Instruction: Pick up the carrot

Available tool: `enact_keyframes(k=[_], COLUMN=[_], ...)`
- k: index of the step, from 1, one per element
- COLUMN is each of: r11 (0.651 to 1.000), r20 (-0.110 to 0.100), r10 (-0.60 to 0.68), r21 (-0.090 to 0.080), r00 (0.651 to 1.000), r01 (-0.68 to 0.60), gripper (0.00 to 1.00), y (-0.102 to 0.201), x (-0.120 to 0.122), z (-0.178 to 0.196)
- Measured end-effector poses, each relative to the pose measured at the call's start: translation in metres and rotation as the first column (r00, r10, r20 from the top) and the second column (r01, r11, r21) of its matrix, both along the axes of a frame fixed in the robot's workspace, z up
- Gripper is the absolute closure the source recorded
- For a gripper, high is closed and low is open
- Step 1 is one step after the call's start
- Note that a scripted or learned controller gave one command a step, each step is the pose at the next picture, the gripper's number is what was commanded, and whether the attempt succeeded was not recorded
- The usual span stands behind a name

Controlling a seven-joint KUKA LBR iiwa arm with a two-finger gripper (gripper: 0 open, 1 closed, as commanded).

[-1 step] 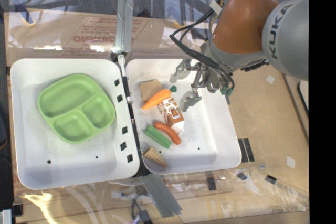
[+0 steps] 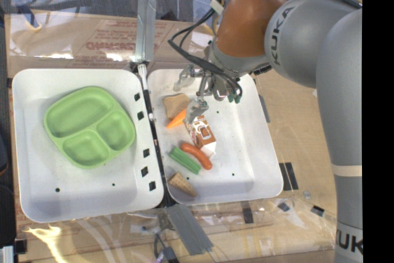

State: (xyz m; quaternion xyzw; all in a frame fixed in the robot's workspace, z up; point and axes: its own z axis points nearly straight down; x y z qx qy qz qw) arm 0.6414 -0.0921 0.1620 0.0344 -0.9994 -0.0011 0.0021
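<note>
The carrot [image 2: 176, 120] is a small orange piece lying in the right bin [image 2: 246, 157], near its left wall, just in front of a tan bread slice [image 2: 175, 104]. My gripper [image 2: 196, 105] hangs from the orange-banded wrist over the back of that bin, just right of and slightly above the carrot. Its tip is close to the carrot and to a small brown-and-white carton [image 2: 202, 133]. Nothing is visibly lifted; the carrot rests on the bin floor.
In the right bin's front half lie a red sausage [image 2: 199, 156], a green pod-like piece [image 2: 183, 161] and a tan wedge [image 2: 183, 185]. The left bin [image 2: 37, 182] holds a green divided plate [image 2: 90, 126]. A metal divider [image 2: 145, 28] runs between the bins.
</note>
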Motion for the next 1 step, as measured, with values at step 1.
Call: enact_keyframes(k=[1], r11=[1.0], r20=[0.009], r10=[0.006], r21=[-0.003], r00=[1.0], r01=[-0.006], gripper=[1.0], y=[0.0008], x=[0.0029], z=[0.015])
